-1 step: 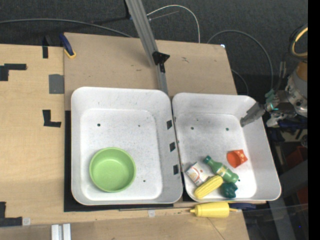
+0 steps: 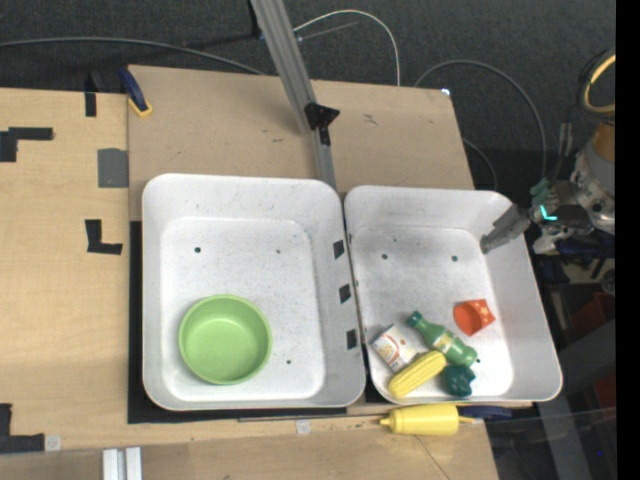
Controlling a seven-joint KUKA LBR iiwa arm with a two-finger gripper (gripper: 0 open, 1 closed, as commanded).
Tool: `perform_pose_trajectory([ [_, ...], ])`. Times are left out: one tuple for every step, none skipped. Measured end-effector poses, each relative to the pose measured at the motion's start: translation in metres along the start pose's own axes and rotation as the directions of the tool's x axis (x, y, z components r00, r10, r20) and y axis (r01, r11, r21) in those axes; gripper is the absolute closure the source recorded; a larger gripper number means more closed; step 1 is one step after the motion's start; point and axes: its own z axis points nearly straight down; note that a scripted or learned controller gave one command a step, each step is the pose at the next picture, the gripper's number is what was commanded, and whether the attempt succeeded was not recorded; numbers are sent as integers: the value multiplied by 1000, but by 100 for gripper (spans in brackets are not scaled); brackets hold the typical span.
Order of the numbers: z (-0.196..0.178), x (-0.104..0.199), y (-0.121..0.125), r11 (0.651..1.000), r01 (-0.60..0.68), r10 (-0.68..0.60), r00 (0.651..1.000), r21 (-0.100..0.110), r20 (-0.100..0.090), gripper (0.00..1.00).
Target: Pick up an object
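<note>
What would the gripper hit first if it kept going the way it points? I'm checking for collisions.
Likely bare floor of the right bin, since the gripper points down-left over its rim; the orange piece lies off that line. Depth is unclear.

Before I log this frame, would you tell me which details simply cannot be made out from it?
- Gripper: at the right bin's upper right rim, small and blurred in the camera view.
- Arm: cut off by the right edge.
- Small can: label too small to read.
- Dark green item: partly covered by the corn and green bottle; its identity is unclear.
- Yellow bottle: on the bench below the bin; the rim hides its upper edge.
</note>
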Motion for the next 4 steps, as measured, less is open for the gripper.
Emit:
perform_pose_trajectory([
  [48, -2, -9, 1000, -1, 1, 1000, 5, 0, 0],
  [111, 0, -4, 1000, -1, 1, 1000, 7, -1, 0],
  [172, 0, -1, 1000, -1, 1, 1000, -1, 2, 0],
  [161, 1, -1, 1000, 0, 0, 1000, 1, -1, 100],
])
